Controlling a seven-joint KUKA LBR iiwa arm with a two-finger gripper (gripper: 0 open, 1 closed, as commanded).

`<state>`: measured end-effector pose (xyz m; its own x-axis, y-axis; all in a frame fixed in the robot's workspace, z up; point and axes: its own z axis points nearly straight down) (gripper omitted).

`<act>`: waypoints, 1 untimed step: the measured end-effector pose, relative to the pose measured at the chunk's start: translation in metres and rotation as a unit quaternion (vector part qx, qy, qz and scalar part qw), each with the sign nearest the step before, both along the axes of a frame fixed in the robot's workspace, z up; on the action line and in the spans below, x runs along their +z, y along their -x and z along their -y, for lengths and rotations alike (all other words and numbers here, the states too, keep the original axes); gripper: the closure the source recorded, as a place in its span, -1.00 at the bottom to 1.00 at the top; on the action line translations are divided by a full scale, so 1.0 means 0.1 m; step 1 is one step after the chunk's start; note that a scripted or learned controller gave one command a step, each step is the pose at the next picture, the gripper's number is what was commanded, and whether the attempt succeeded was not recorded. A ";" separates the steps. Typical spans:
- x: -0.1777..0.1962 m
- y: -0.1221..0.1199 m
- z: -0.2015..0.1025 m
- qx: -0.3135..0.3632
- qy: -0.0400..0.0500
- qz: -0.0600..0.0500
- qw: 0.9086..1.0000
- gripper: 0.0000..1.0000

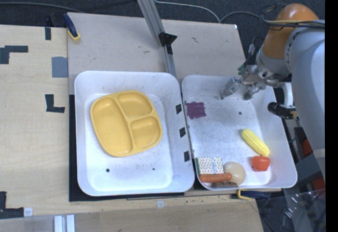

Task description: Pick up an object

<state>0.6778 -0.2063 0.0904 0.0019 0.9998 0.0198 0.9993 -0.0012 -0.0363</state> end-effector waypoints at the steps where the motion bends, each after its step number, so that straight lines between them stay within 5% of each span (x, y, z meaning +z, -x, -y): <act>1: -0.02 0.39 0.04 0.001 0.010 0.016 1.000 -1.00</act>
